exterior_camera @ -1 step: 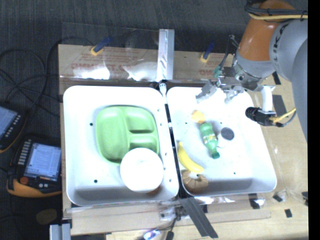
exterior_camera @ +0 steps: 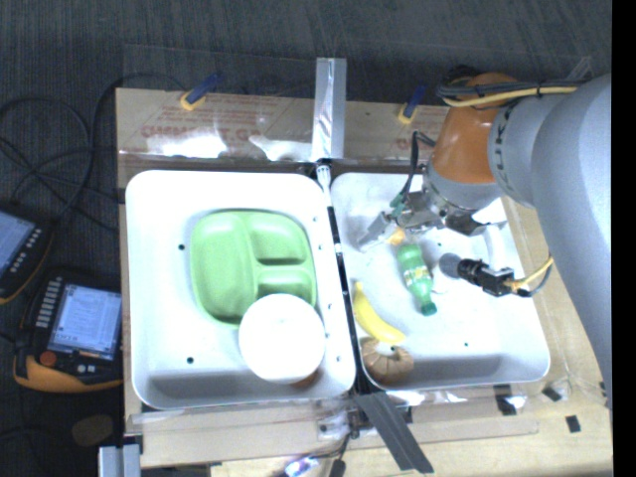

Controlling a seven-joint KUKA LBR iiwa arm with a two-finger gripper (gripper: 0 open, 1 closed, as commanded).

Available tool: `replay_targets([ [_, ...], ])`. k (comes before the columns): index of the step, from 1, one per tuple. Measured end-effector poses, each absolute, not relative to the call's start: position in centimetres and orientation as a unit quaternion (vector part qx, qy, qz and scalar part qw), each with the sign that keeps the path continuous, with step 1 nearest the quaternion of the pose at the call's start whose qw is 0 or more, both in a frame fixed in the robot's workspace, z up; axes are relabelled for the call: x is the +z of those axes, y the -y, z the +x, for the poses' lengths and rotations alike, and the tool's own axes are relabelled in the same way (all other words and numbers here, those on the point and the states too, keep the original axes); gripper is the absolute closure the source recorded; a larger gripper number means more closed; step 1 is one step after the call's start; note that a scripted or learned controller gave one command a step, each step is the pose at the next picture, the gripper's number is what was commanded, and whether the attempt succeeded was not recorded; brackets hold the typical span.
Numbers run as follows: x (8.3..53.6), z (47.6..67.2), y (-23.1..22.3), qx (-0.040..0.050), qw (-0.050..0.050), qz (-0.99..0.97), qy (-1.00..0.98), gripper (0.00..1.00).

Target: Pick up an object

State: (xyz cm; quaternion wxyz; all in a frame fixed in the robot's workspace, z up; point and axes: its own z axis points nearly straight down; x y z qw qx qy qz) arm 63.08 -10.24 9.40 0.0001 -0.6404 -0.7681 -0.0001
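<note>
In the right bin (exterior_camera: pixel 497 361) a green bottle (exterior_camera: pixel 414 272) lies on its side, its cap end pointing toward the front right. A yellow banana (exterior_camera: pixel 375 316) lies just left of it, and a brown round object (exterior_camera: pixel 388 363) sits at the bin's front left corner. My gripper (exterior_camera: pixel 390 233) hangs low over the back left part of this bin, just above the bottle's upper end. Its fingers (exterior_camera: pixel 375 233) are spread open and nothing shows between them.
The left bin (exterior_camera: pixel 159 366) holds a green divided plate (exterior_camera: pixel 250 258) with a white round bowl (exterior_camera: pixel 282 337) overlapping its front edge. A raised divider (exterior_camera: pixel 338 266) separates the two bins. The grey arm (exterior_camera: pixel 566 157) reaches in from the right over the back right corner.
</note>
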Motion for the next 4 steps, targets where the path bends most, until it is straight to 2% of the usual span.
replay_targets([
  [1, 10.3, 63.1, 10.3, -0.0004, 0.001, -0.641, 0.768, 1.00],
  [2, 10.3, 63.1, 10.3, -0.0004, 0.001, -0.641, 0.768, 0.00],
  [3, 18.3, 61.1, 8.2, 0.0002, 0.001, -0.642, 0.767, 0.00],
  [4, 9.0, 57.3, 12.8, -0.0022, -0.004, -0.551, 0.834, 0.00],
])
